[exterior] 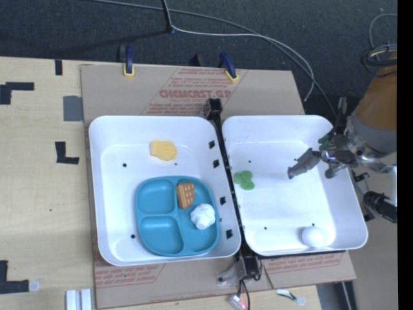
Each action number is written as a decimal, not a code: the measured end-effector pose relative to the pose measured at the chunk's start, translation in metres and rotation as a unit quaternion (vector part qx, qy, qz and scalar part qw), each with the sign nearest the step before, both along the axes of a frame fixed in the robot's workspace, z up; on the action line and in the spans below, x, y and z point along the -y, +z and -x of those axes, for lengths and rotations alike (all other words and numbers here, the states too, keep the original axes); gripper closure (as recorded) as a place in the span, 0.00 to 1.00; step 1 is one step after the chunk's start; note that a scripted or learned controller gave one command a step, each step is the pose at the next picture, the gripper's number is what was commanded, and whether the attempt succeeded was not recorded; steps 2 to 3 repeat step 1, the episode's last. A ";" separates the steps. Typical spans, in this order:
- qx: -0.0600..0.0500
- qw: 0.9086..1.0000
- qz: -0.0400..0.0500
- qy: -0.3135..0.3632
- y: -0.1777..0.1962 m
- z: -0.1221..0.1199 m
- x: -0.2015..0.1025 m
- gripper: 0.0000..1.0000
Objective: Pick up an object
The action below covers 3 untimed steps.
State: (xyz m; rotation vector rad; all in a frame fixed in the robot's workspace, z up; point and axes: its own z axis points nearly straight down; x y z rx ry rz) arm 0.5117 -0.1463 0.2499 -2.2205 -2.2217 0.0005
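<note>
- Dark carpet fills the top of the view, crossed by a thin cable (258, 37); below it lies a pale wooden bench (39, 192) with black tape marks.
- A sheet of printed cardboard (187, 92) lies on the bench, clamped at its far edge by two blue and yellow clips (129, 62).
- Two shallow white bins sit side by side on the cardboard, touching along a dark centre seam.
- The left bin (106, 134) holds a blue divided plate (174, 217) near its front.
- On the plate, a small waffle-like brown piece (185, 194) rests on the divider, with a white crumpled lump (203, 216) just beside it.
- A yellow soft-looking object (163, 150) lies on the bin floor behind the plate, apart from it.
- The right bin (277, 124) holds a small green object (244, 180) near the seam and a white ball (315, 236) near the front rim.
- The arm enters from the right, its orange band cut off by the frame edge.
- The gripper (300, 168) hangs over the right bin's right half, well apart from the green object and the ball.
- One dark finger points left; the rest blurs into the wrist, so whether the jaws are wide or narrow cannot be told. Nothing is seen between them.
</note>
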 end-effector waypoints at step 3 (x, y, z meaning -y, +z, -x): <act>-0.001 0.999 0.000 -0.034 -0.037 -0.027 -0.020 0.00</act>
